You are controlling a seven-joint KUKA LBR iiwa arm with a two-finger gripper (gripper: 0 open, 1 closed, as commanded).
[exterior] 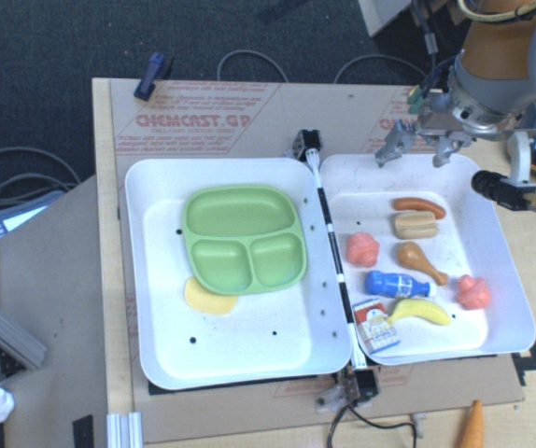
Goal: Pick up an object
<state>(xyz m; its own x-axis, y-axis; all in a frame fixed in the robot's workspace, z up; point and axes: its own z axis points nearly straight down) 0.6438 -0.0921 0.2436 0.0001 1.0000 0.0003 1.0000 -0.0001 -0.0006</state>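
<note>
My gripper (416, 151) hangs over the back rim of the right bin (506, 278), its two grey fingers spread apart with nothing between them. In that bin lie a red sausage (418, 207), a hot dog bun (416, 224), a chicken drumstick (421, 261), a pink lump (362, 247), a blue bottle (396, 285), a banana (420, 312), a small red and white carton (376, 325) and a second pink lump (474, 291). All of them lie in front of and below the gripper, untouched.
The left bin (151, 278) holds a green divided tray (245, 237) with a yellow disc (209, 296) at its front left corner. A black clamp (307, 142) sits between the bins at the back. A blue clip (150, 76) lies on the board's far left.
</note>
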